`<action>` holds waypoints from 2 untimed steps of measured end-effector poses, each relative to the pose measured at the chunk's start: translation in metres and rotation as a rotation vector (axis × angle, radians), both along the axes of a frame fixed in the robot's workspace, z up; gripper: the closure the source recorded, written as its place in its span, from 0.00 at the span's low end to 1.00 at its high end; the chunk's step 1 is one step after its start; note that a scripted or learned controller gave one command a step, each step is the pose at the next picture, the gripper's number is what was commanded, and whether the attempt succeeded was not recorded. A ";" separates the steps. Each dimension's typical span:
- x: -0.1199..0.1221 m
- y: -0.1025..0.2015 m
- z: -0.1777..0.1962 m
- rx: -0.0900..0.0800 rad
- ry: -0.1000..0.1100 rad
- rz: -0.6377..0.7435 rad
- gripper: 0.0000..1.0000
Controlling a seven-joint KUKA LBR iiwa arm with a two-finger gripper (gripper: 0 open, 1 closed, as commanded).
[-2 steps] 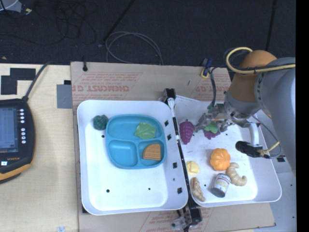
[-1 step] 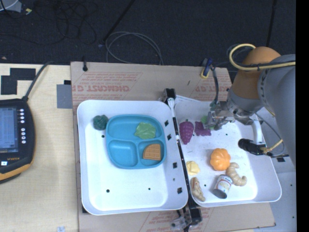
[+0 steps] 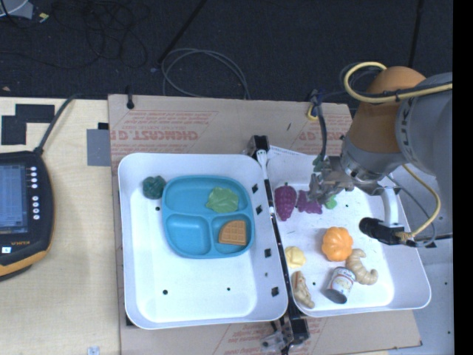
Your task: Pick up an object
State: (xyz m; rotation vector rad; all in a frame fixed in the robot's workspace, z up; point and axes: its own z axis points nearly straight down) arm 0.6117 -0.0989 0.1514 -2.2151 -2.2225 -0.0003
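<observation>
Camera view: left bin point(image 3: 140, 287) holds a blue tray point(image 3: 188, 235). Right bin point(image 3: 399, 291): purple grapes point(image 3: 284, 200) at its left side, gripper point(image 3: 323, 192) down just right of them; can't tell its opening or any hold. Arm point(image 3: 384, 124) reaches in from right, wrist angled down. Orange pumpkin point(image 3: 337, 243) nearby; bin's top-right floor open.

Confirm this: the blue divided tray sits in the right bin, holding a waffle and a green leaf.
Not quite. The camera view shows the blue divided tray in the left bin, not the right. It does hold the waffle and the green leaf.
</observation>
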 end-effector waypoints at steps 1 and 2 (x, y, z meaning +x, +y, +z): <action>0.001 -0.002 -0.003 -0.002 0.001 -0.002 0.00; 0.033 -0.038 -0.066 -0.005 -0.002 -0.004 0.00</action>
